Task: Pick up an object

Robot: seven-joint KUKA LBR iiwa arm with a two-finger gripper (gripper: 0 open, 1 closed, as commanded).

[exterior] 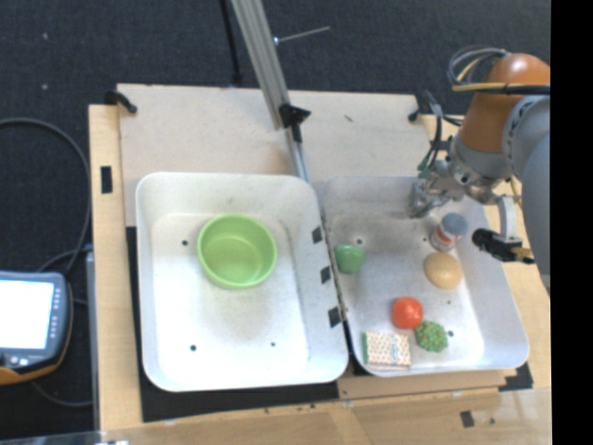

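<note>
Hovering: gripper (422,200) over right bin's (496,341) far side | fingers' spread: cannot tell | small can (448,231) just beside

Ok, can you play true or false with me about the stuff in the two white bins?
1. The green bowl sits in the left bin. True.
2. The red ball is inside the green bowl. False: it lies in the right bin, beside the bumpy green thing.
3. The tool hangs over the right bin's far end. True.
4. The small green cup is in the left bin. False: it is in the right bin, near the wall between the bins.
5. The checkered block lies at the near edge of the right bin. True.
</note>
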